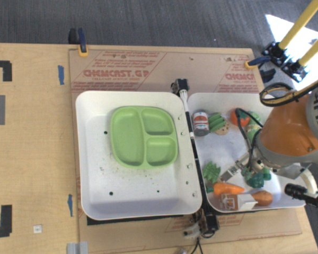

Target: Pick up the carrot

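While we look down on the wooden surface (32, 157), we see two shallow white bins side by side. The left white bin (95, 189) has a light green plastic plate with three parts (143, 136) lying flat in its middle. The right white bin (225, 147) has many small things in it.

The long orange toy carrot (228, 188) lies on its side near the front of the right bin. Its point faces right. Just in front of it lies a small brown and white box (230, 201), and they look like they touch. To the right of the box is a round orange and red toy fruit (262, 197). To the left of the carrot, a bit behind it, is a green leafy toy (211, 171).

At the back of the right bin stands a small can with a red label (201, 123). Beside it lies another green toy (217, 121) and an orange toy with green leaves (243, 118).

The big grey arm with its orange band (286, 131) comes in from the right and hangs over the right bin. The gripper (248, 167) is low in the bin, just behind and to the right of the carrot, beside a dark green toy (257, 179). We cannot tell if it is wide or narrow. We do not see the carrot held by it.
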Motion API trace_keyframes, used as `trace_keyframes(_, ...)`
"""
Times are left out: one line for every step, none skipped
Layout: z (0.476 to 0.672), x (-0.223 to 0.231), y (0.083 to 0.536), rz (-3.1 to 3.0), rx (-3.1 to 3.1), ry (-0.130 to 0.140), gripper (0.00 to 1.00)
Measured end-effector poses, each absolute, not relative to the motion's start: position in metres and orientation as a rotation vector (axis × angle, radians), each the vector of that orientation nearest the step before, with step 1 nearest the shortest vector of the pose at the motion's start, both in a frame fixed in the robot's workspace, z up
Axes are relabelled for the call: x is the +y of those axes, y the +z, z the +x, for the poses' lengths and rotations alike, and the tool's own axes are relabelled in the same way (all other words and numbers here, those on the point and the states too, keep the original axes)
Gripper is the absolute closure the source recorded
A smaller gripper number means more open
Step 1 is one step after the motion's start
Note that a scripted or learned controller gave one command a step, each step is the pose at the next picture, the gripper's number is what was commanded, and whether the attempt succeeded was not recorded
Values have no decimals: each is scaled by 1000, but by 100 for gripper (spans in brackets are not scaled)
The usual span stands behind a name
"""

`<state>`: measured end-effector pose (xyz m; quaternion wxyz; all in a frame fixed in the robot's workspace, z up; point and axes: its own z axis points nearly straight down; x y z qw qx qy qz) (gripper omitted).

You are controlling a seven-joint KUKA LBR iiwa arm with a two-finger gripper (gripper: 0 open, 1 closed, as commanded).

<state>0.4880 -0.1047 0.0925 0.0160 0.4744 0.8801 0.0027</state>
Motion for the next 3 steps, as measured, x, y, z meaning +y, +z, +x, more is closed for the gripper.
trace_keyframes(488, -102, 93, 1338, 2808, 10, 0)
trace_keyframes(482, -102, 91, 1769, 2587, 3, 0)
trace_keyframes(487, -103, 92, 1464, 2753, 15, 0)
